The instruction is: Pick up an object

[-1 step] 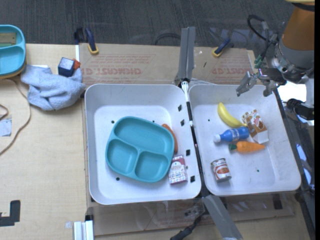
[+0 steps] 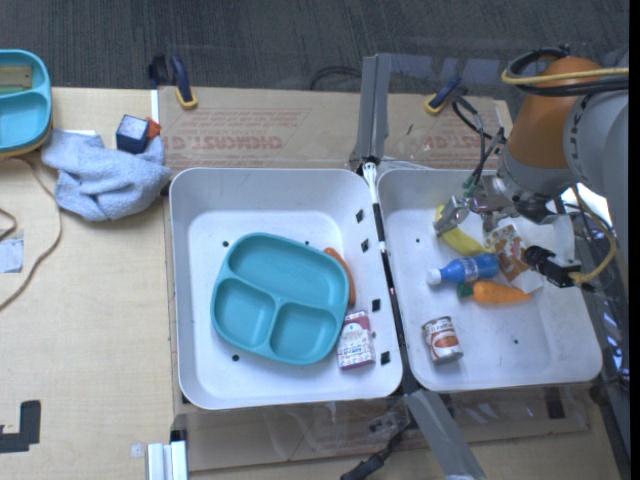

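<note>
My gripper (image 2: 470, 214) hangs low over the back of the right bin (image 2: 560, 363), just above a yellow banana (image 2: 460, 239). It looks open, its fingers spread to either side of the banana's upper end, and nothing is lifted. Close in front lie a blue bottle (image 2: 466, 270) with a white cap, an orange carrot (image 2: 500, 292) and a crinkled snack wrapper (image 2: 506, 244). A small can (image 2: 441, 338) lies nearer the front of the same bin.
The left bin (image 2: 200, 268) holds a teal divided plate (image 2: 280, 298), an orange item (image 2: 340, 266) behind its rim and a small red-and-white carton (image 2: 356, 344). On the bench at left are a grey cloth (image 2: 105, 180), a blue cube (image 2: 132, 133) and a teal tray (image 2: 20, 98).
</note>
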Controlling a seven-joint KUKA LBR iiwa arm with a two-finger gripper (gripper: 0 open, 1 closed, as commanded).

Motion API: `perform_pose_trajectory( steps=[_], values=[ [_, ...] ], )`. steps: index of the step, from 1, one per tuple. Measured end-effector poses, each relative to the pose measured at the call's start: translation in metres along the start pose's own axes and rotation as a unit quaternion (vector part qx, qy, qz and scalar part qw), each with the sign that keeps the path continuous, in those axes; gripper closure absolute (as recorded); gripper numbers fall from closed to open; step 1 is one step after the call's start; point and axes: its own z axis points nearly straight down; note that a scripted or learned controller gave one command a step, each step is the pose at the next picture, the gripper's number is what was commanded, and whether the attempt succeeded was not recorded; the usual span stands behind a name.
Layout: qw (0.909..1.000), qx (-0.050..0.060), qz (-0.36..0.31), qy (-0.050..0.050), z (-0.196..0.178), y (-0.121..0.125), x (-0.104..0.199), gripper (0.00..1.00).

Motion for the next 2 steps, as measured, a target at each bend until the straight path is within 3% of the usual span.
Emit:
perform_pose_trajectory(
  steps=[1,2],
  values=[
    [1.0000,-0.001,0.001,0.000,-0.010,0.000,-0.001,1.00],
    [1.0000,0.001,0.005,0.000,-0.107,-0.017,0.054,1.00]
  ],
)
